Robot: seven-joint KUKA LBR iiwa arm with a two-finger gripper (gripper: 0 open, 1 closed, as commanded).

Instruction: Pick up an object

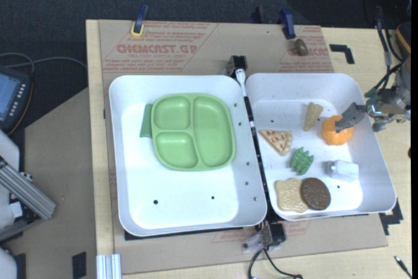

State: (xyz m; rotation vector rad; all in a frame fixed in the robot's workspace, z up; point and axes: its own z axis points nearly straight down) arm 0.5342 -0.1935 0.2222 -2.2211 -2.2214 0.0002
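Note:
The right bin point(372, 160) holds several small items: an orange fruit point(335, 131), a tan wedge point(313, 115), a waffle-patterned slice point(277, 140), a green leafy piece point(301, 160), a white and grey piece point(342, 169), a slice of toast point(289, 195) and a round brown cookie point(316, 193). My gripper point(366, 121) hangs over the bin's right side, just right of the orange fruit. Its fingers look spread, open, with one grey finger point(353, 115) reaching down-left to the fruit's upper right edge. I see nothing held between the fingers.
The left bin point(130, 160) carries a green divided plate point(192, 131). A black divider with screws runs between the bins point(250, 134). Clamps point(138, 21) sit on the cardboard board behind the bins. Cables and arm parts crowd the right edge.

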